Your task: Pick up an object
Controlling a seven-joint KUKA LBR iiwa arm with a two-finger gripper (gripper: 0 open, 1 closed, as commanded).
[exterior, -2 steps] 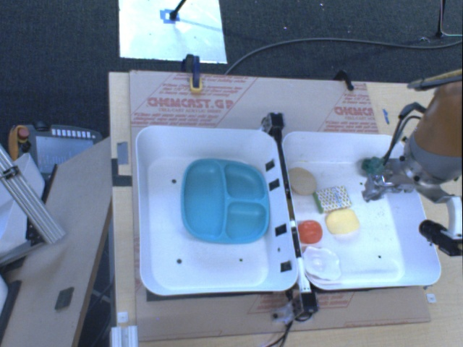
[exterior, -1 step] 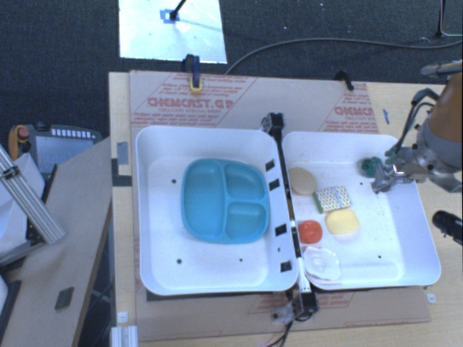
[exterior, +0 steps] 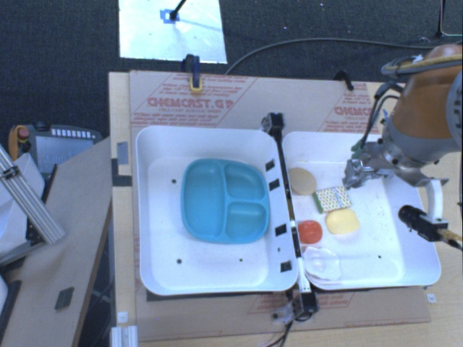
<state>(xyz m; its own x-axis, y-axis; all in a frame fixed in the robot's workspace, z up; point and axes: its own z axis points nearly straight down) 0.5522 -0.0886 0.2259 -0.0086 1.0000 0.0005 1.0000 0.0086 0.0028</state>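
We're over the right bin [exterior: 416, 262] now, and the gripper [exterior: 353, 176] hangs just above the patterned sponge [exterior: 333, 197], which lies flat near the bin's middle. Whether the fingers are spread or closed we cannot tell from up here; the wrist's bulk hides them, and nothing shows between them.

Here's the worry: the sponge is crowded. A yellow piece [exterior: 342, 222] touches its lower edge, a tan disc [exterior: 302, 181] sits just beside it on the left, and a red piece [exterior: 310, 231] lies near (a clear cup [exterior: 322, 262] rests further down by the divider). A descent slightly off centre could shove a neighbour or pinch two things at once.

The sponge itself looks thin and rectangular, speckled white on top with a green edge, lying tilted. Probably soft, so it may squash and slip. The blue plate [exterior: 224, 199] waits in the left bin [exterior: 155, 215].
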